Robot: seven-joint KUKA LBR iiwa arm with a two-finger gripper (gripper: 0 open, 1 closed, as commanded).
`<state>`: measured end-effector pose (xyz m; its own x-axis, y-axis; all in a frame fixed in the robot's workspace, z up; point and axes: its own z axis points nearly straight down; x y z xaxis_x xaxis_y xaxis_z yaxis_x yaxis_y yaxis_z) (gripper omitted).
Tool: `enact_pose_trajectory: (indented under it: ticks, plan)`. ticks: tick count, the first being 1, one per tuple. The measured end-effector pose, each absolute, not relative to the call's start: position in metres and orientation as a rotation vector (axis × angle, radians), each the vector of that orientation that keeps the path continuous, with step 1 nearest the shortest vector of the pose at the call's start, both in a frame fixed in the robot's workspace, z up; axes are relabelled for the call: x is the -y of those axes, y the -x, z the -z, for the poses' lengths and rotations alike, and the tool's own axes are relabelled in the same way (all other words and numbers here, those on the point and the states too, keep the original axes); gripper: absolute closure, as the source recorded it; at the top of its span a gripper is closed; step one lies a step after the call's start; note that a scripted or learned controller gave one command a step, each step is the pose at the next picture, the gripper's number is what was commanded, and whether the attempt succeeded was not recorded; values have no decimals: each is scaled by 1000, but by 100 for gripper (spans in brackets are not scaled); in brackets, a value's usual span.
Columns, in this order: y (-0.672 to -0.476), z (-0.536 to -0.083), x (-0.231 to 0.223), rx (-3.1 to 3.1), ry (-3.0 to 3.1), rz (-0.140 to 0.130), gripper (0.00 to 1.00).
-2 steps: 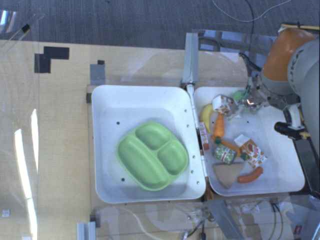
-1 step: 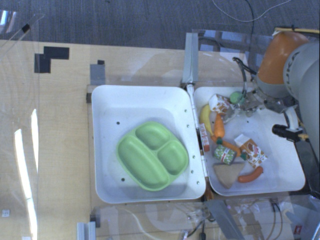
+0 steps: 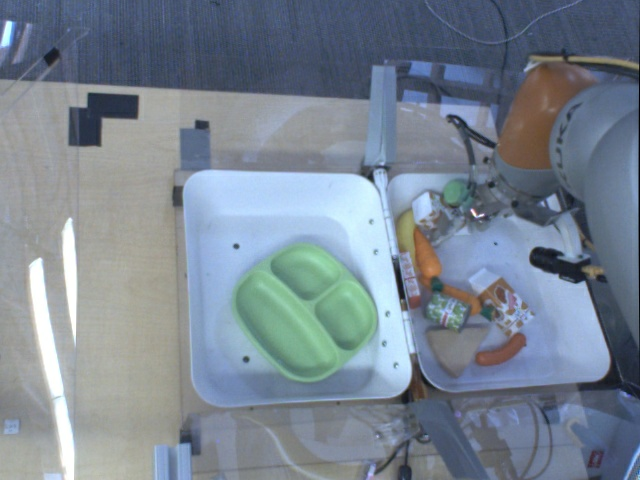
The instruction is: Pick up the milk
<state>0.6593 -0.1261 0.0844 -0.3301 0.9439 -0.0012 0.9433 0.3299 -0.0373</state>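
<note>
The milk [image 3: 424,206], a small white carton with a red mark, lies at the far left of the right bin [image 3: 560,368], close to the dividing wall. My gripper [image 3: 462,211] hangs low over the bin's far end, just right of the carton and very near it. Whether it touches the carton is unclear. A round green object [image 3: 455,191] sits right behind the gripper. The grey arm with its orange band [image 3: 535,118] comes in from the right.
Crowding the right bin are a yellow banana [image 3: 404,231], a carrot [image 3: 428,256], a green can [image 3: 447,312], an orange-and-white carton [image 3: 506,308], a sausage [image 3: 500,349] and a bread slice [image 3: 455,351]. The left bin [image 3: 215,228] holds a green divided plate [image 3: 305,311].
</note>
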Motion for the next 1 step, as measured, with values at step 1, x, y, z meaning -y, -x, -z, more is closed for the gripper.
enact_pose_trajectory:
  ticks: [1]
  plan:
    - [-663, -93, 120, 2562, 1791, -37, 100]
